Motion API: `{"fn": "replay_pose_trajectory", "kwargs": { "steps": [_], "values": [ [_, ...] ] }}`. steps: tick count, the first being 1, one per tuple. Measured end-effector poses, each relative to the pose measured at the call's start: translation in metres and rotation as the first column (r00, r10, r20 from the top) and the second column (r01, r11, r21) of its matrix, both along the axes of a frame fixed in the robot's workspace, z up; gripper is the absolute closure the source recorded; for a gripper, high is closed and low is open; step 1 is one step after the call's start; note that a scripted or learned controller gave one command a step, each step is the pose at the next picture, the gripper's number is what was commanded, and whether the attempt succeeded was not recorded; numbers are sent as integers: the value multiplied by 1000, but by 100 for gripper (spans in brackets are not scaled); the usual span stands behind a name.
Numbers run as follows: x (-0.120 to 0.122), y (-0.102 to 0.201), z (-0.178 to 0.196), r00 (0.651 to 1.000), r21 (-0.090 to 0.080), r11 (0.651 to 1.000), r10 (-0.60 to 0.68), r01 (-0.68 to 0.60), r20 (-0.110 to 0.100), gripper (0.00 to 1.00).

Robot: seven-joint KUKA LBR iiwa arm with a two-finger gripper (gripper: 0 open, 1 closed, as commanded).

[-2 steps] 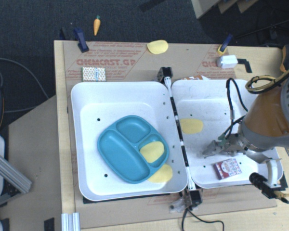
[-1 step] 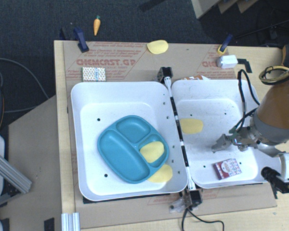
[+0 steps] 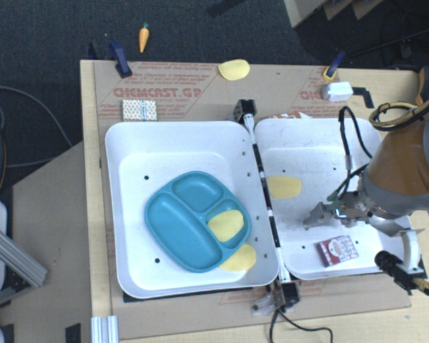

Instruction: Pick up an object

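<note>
Spreading under everything is the counter (image 3: 171, 84), a cardboard-coloured sheet printed in red with what reads as "CHEMCAST", the rest too faint to make out. On it sit two white bins side by side. The left bin (image 3: 129, 148) holds a blue divided plate (image 3: 182, 224) with a yellow chip-like piece (image 3: 227, 224) in one compartment and another yellow piece (image 3: 239, 259) touching the plate's lower edge.

The right bin (image 3: 307, 134) holds a yellow piece (image 3: 283, 186) near its left wall and a small red packet (image 3: 337, 250) near the front; the packet carries print too small to read. The arm (image 3: 404, 170) reaches in from the right, and its gripper (image 3: 327, 215) hangs low over the right bin, just above the red packet and to the right of the yellow piece. Nothing shows between its fingers, and whether they are spread or closed I cannot tell.

Judging by this, no object has been lifted yet; the grasp and the lift are both left to do, with the red packet the nearest candidate.

Smaller things lie on the counter behind the bins: a patterned packet (image 3: 139, 109), a yellow piece (image 3: 234, 69) and a white block (image 3: 337, 91).
</note>
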State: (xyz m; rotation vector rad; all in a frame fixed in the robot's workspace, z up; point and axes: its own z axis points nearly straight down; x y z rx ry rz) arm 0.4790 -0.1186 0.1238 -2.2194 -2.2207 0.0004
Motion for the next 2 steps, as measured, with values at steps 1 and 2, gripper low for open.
{"fn": "replay_pose_trajectory", "kwargs": {
  "steps": [1, 2],
  "values": [
    [-1, -31, -37, 1000, -1, 1000, -2, 2, -1, 0],
    [1, -11, 98, 1000, -2, 1000, 1, -1, 3, 0]
  ]
}}
